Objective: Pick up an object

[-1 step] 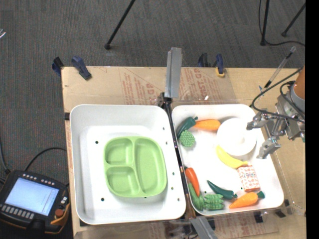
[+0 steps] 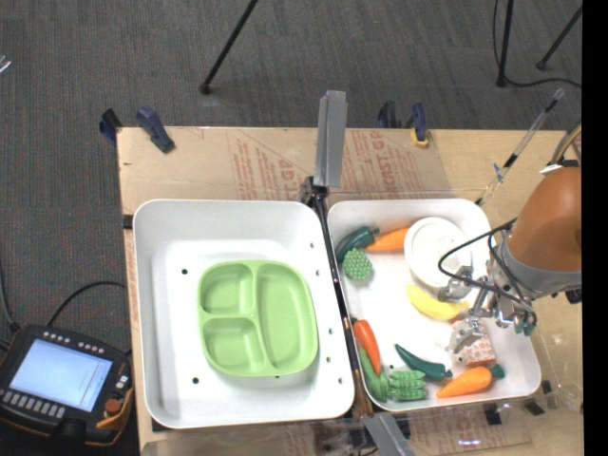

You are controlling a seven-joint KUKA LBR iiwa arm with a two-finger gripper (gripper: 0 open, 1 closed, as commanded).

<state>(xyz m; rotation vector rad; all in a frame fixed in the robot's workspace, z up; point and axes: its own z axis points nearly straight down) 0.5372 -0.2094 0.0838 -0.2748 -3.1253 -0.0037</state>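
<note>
Toy food, the stuff I have to pick from, fills the right bin (image 2: 432, 207), so I start from the big pieces. The worktop (image 2: 237, 164) carries two white bins side by side; the left bin (image 2: 161, 255) holds a green divided plate (image 2: 257, 317) at its middle. In the right bin I see a white bowl (image 2: 437, 245) at the far side, with a yellow banana (image 2: 432, 302) touching its near edge. A carrot (image 2: 389, 241) and a dark green vegetable (image 2: 353, 240) lie at the far left, just beside a round green ball (image 2: 357, 266). Along the left wall sits an orange pepper (image 2: 368, 343), and near the near edge a green leafy piece (image 2: 399, 385), a dark green pepper (image 2: 423, 361) and a second carrot (image 2: 465, 382). The arm (image 2: 546, 231) comes in from the right, and my claw (image 2: 472, 336) hangs over the near right part of the bin, right above a reddish object (image 2: 478, 352). From this view I cannot tell whether the claw is released or clenched.
</note>
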